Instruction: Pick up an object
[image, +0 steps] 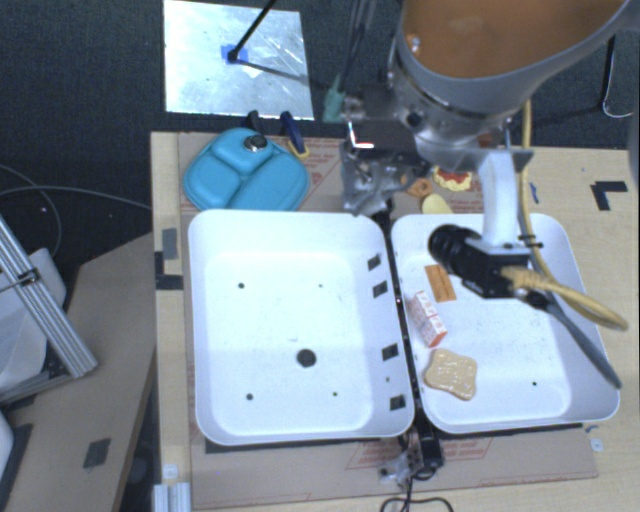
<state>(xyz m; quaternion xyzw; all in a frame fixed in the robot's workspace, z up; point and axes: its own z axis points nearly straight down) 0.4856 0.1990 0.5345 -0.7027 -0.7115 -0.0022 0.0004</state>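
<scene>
Gripper (368, 195) closure cannot be read: the metal wrist assembly hangs over the far end of the seam between the two bins, and its tip is lost in dark, cluttered shapes below the grey and orange arm (500, 50), which enters from 1 o'clock and is cut off by the top edge. Nothing can be seen held at the tip. Candidate objects lie in the right bin (580, 400): an orange-brown block (439, 282) near its centre-left, a red-and-white carton (428, 320) just beside it at 7 o'clock, and a tan toast-like piece (451, 373) further toward 6 o'clock, close to the near wall. All three sit well apart from the gripper, toward 5 o'clock of it. A black cylinder (465, 258) with a white tube (498, 200) and a yellow hose (570, 295) crosses above the right bin at 3 o'clock of the block and covers part of the floor there. A yellow item (436, 205) rests at the bin's far rim, and a red-and-white piece (453, 180) lies beyond it, partly hidden by the arm; neither can be identified. The left bin (215, 330) holds one small dark disc (306, 358). Behind it, at 12 o'clock, lies a blue compartment tray (247, 172), with a blue-handled tool (292, 130) beside it.
</scene>
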